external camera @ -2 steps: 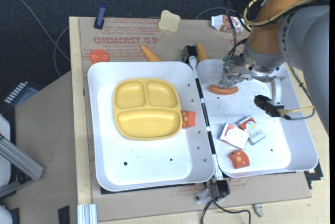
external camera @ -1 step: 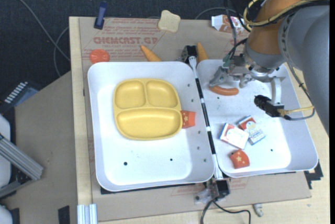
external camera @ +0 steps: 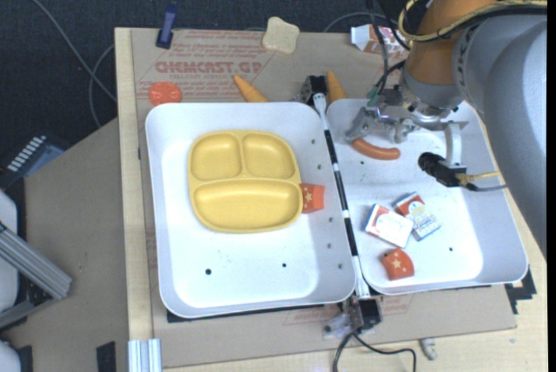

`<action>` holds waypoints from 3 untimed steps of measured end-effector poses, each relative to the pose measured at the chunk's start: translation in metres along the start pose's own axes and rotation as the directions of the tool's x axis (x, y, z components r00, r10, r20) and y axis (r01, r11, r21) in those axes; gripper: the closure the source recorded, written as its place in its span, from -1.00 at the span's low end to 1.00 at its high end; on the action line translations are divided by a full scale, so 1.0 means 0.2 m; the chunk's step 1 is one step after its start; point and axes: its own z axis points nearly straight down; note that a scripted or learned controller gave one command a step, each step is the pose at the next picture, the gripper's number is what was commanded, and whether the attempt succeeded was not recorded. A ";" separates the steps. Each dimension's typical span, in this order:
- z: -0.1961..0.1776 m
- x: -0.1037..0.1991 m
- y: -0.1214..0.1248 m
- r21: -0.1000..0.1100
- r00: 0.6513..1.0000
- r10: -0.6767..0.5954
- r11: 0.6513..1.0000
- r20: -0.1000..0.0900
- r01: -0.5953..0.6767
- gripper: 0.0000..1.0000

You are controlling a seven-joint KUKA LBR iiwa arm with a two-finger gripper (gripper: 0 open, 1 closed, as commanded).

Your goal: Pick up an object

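Camera view: end effector above sausage — cartons nearby.

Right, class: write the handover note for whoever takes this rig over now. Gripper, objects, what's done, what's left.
Gripper: low in the right bin, at its far left corner, just above the sausage; nothing seen held.
Right bin also has two small cartons and a red piece with a star.
Left bin: yellow divided plate, small red block at its right edge.
Done: no pick yet.
Left: grasp and lift one object.
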 end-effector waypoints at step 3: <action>-0.50 0.06 -0.32 0.003 1.000 0.001 1.000 -0.001 -0.001 -1.00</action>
